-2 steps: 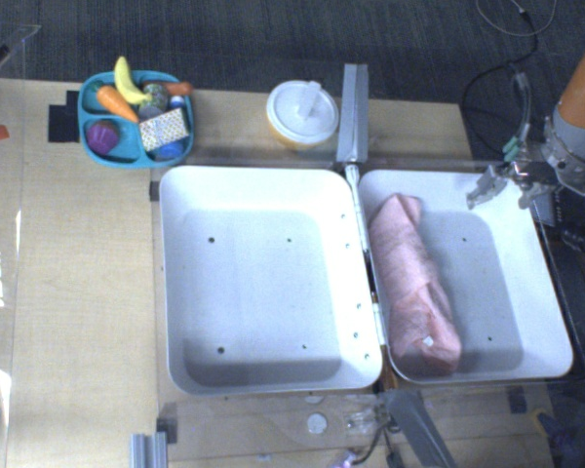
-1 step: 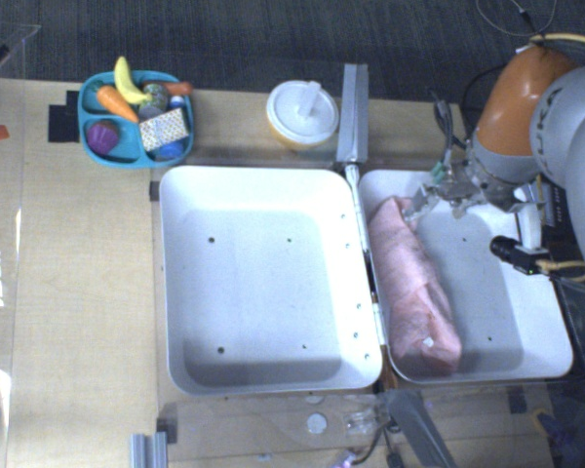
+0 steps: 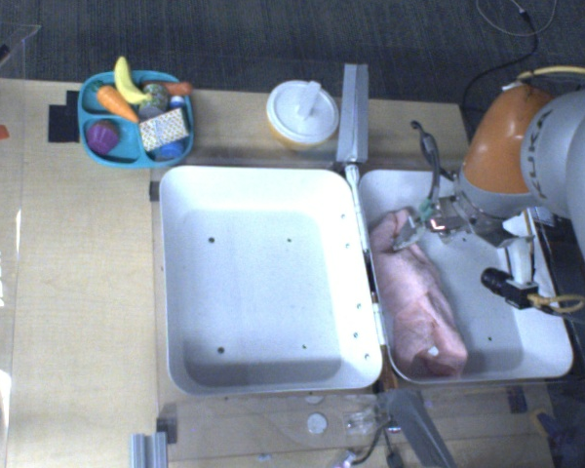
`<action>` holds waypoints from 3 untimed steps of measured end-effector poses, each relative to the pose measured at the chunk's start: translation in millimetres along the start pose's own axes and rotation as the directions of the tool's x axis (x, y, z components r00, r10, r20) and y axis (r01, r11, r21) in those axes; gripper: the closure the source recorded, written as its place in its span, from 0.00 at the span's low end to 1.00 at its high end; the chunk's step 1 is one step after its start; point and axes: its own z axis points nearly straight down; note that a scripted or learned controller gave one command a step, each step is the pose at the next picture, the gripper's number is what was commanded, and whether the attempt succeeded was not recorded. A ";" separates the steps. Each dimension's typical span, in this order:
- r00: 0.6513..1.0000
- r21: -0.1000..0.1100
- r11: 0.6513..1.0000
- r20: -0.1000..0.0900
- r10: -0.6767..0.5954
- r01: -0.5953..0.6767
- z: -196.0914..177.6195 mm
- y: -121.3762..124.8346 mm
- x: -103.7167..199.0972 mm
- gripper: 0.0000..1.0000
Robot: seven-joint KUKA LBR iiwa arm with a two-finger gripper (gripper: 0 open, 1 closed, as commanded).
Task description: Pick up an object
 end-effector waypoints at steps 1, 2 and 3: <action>0.999 0.006 0.999 -0.002 0.048 -0.048 -7.5 14.8 16.6 0.00; 0.999 -0.002 0.999 0.000 0.047 -0.047 -1.4 -42.2 18.6 0.00; 1.000 -0.002 1.000 0.002 -0.001 0.001 -1.4 -32.6 25.9 0.00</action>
